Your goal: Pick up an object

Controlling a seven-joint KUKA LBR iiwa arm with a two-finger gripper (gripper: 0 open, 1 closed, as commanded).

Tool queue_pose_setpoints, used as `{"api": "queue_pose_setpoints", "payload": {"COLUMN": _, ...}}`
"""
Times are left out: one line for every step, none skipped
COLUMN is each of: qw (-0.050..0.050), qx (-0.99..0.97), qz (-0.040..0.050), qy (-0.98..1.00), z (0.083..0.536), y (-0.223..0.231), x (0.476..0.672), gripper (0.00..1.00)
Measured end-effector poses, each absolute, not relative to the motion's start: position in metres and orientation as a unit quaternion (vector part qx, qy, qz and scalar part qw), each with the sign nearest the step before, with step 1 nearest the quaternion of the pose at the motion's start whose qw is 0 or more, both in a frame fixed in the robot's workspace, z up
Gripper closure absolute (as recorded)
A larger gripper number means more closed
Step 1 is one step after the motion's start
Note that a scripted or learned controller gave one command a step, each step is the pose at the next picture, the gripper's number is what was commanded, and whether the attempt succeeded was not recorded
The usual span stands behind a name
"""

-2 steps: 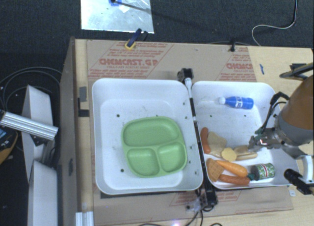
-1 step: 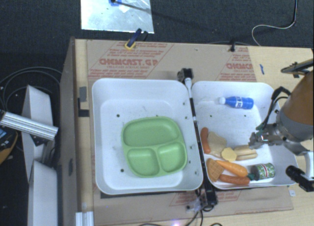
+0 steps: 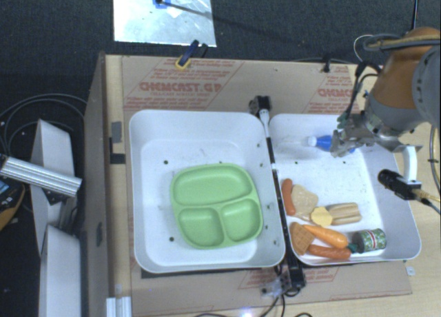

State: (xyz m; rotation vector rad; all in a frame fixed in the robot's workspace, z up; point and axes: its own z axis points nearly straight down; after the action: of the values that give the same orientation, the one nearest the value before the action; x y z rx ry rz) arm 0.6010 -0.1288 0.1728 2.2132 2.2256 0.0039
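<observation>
Gripper touching, perhaps over, clear bottle cap end.

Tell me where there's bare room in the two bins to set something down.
Left white bin: floor open behind the green divided plastic tray. Right white bin: middle strip free, between the tool and the crowded near corner of toy food.

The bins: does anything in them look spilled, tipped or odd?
Slightly. The small can lies on its side in the right bin, heaped with toy food in the near corner. The green tray sits skewed in the left bin.
</observation>
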Motion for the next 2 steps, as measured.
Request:
{"api": "queue_pose_setpoints", "payload": {"qw": 0.000, "qx": 0.706, "qz": -0.0002, "qy": 0.708, "z": 0.166, "y": -0.130, "x": 0.544, "gripper": 1.00}}
{"api": "queue_pose_setpoints", "payload": {"qw": 0.001, "qx": 0.705, "qz": 0.0013, "qy": 0.709, "z": 0.188, "y": -0.099, "x": 0.593, "gripper": 1.00}}
